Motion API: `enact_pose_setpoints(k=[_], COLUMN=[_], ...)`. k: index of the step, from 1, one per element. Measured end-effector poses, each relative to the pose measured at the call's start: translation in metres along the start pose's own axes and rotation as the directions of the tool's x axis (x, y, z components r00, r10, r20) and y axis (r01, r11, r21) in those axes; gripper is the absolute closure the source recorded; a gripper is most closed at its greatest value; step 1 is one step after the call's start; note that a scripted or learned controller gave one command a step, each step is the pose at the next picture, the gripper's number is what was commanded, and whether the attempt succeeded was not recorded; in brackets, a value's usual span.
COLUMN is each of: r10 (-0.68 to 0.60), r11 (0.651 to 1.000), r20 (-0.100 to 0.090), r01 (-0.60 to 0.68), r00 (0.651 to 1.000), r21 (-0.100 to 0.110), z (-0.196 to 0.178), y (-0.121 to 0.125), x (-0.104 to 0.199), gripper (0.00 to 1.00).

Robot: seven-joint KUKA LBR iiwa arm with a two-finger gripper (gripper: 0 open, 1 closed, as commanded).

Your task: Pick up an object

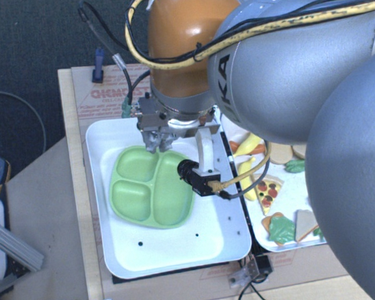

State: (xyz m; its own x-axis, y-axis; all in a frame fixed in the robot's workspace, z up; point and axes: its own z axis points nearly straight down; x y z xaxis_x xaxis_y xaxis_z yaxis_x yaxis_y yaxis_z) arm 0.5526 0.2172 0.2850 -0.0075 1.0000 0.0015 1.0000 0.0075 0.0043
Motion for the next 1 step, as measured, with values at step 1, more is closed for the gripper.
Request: enact_pose_setpoints(k=[1], r10=[0.013], r11=[1.0], r20=[0.003], r01=[-0.013], r00=[1.0], r21=[0.011], z=[-0.0049], y=[-0.0552], x=[-0.0667], gripper=[1.0])
